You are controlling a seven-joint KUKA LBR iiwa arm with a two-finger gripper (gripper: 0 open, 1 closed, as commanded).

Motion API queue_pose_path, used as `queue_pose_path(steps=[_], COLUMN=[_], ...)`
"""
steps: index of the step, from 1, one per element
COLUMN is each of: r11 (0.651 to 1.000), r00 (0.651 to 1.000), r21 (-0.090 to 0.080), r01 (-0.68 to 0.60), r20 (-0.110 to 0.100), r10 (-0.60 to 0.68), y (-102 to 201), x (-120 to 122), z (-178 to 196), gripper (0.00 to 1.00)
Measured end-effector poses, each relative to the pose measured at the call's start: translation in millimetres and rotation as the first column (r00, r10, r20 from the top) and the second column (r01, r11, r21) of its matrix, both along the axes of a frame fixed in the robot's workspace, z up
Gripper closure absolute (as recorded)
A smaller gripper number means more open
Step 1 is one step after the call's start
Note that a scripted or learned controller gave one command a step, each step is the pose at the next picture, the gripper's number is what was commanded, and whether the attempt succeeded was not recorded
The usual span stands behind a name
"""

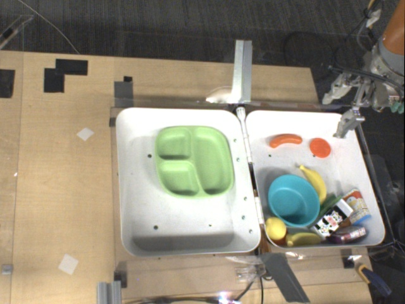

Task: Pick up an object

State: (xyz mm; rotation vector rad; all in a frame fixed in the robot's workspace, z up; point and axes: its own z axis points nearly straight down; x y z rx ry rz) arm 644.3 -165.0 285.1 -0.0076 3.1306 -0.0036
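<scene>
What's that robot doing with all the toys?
The robot arm reaches in from the right, and its tool hovers over the far corner of the right bin, holding nothing. It is meant to pick something up. That bin holds a blue bowl, a banana, a lemon, an orange sausage shape, a small orange round piece and some packets. The left bin holds a green divided tray.

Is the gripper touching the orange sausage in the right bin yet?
Apart. The camera view shows the gripper at the bin's far right corner, with bare white floor between it and the orange sausage.
</scene>
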Motion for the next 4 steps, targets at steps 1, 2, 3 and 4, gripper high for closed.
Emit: queue_pose_path(steps=[1, 2, 3, 4], r11=[0.979, 0.969, 0.941, 0.924], r00=[0.979, 0.969, 0.941, 0.924], r21=[0.002, 0.005, 0.006, 0.007], r01=[0.202, 0.246, 0.337, 0.383], r20=[0.003, 0.024, 0.003, 0.001], r10=[-0.202, -0.246, -0.337, -0.383], y=[-12, 53, 68, 75], x=[12, -49, -31, -4], z=[-186, -191, -196, -197], gripper=[0.0, 0.0, 0.0, 0.0])
